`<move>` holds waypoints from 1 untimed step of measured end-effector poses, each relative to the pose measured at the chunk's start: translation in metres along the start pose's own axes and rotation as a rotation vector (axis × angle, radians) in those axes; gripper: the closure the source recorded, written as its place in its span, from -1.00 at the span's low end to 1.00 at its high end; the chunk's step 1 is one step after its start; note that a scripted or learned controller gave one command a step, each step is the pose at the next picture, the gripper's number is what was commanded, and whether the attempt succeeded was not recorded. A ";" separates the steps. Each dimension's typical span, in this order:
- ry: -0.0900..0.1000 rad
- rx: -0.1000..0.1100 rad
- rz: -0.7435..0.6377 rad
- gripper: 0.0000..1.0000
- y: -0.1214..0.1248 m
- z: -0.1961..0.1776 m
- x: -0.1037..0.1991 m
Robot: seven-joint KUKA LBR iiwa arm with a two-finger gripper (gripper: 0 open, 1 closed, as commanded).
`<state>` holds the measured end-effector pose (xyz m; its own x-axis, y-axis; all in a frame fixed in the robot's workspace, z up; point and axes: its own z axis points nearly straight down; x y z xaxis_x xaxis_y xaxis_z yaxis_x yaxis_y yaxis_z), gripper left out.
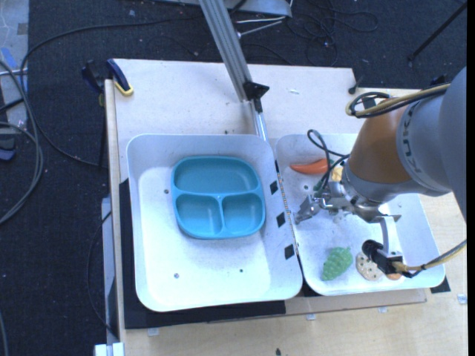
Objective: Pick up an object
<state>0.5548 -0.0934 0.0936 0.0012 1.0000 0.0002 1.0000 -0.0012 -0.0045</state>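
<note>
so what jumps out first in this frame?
The blue divided plate sits alone in the middle of the left bin, the brightest thing in view. The grey arm with its orange band reaches over the right bin, its tool low near that bin's left side. An orange carrot-like piece lies at the bin's top, a green bunch near its bottom edge.

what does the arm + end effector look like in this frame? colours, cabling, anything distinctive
The arm is bulky and rounded with a grey shell and a wide orange band above the wrist. Black cables loop beside the band, and a yellow-and-black cable trails off near the bin's right corner. The gripper is small, of bare silvery metal, with thin pointed fingers.
</note>
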 end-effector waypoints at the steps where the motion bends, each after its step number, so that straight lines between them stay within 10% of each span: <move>1: 0.000 -0.005 0.001 1.00 0.001 -0.014 0.000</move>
<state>0.5560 -0.0934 0.1072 0.0026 1.0000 0.0001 1.0000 -0.0026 0.0001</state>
